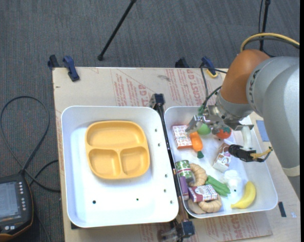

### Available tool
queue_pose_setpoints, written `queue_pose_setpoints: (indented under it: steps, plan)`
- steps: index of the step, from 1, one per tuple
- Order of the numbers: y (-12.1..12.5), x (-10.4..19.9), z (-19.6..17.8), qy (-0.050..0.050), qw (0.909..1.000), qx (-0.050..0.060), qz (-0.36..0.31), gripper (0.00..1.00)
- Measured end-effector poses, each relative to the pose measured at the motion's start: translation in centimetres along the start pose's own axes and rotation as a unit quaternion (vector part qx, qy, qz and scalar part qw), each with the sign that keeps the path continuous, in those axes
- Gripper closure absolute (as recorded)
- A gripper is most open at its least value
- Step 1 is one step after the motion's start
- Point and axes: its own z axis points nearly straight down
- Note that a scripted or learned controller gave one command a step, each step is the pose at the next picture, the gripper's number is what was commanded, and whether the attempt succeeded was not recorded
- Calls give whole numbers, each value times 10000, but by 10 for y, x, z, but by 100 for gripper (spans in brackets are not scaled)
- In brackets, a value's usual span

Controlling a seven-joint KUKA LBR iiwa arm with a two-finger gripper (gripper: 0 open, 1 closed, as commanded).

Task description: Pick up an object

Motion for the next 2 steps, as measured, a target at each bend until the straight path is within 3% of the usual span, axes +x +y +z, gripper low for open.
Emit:
queue_pose_setpoints:
  steps: [1, 2]
  plan:
    - [0, 1, -9, 3, 10000, 18, -25, 100]
    - [-2, 103, -122, 16, 10000, 59, -6, 100]
